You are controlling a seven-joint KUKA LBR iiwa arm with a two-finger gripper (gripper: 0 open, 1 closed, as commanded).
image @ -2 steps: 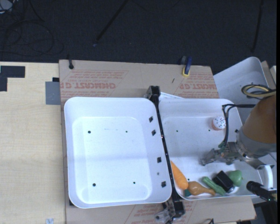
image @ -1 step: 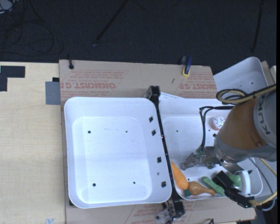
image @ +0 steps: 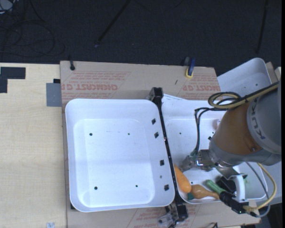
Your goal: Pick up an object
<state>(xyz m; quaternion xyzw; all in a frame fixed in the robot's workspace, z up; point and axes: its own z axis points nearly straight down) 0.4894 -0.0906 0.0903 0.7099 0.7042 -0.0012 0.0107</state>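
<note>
Gripper point(image: 192, 161) was low in the right bin point(image: 180, 127), probably lining up on the orange carrot-like toy point(image: 182, 178); couldn't tell its grip state; next it needed a clean close.

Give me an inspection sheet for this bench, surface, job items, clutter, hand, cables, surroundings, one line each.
Surface: cardboard sheet on a pale wood bench, bearing two white bins side by side.
Job's things: orange object, tan object and green object lie in the right bin, near its front left corner.
Clutter: left bin shows only small dark dots on its floor.
Hand: hand low in the right bin, just above the orange object; finger state cannot be told.
Cables: black cable loops over the arm; yellow cable by the wrist.
Surroundings: dark floor with loose cords behind; blue-and-yellow clamp on the cardboard's back edge.
</note>
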